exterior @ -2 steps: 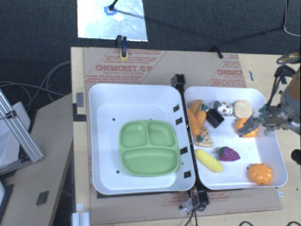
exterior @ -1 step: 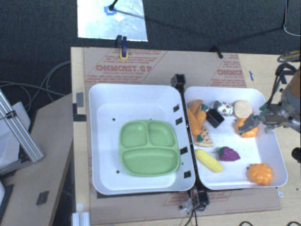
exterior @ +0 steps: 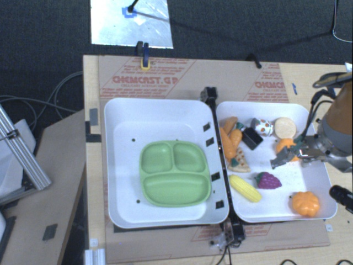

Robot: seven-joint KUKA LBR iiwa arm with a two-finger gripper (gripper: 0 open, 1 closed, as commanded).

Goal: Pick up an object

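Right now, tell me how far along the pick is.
Nothing looks picked yet. The toy food lies in the right bin: corn, grapes, an orange pepper and others. In hand: the end effector is down inside that bin, beside a small orange piece, with no item visibly between its fingers. Left to do: close on one object and lift it. The green tray sits in the left bin.

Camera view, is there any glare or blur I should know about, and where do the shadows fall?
Camera view: strong glare on the shiny metal sheet at top; the white bins are bright but evenly lit; the gripper casts only a faint shadow; toy food is slightly soft, and the dark floor lacks detail.
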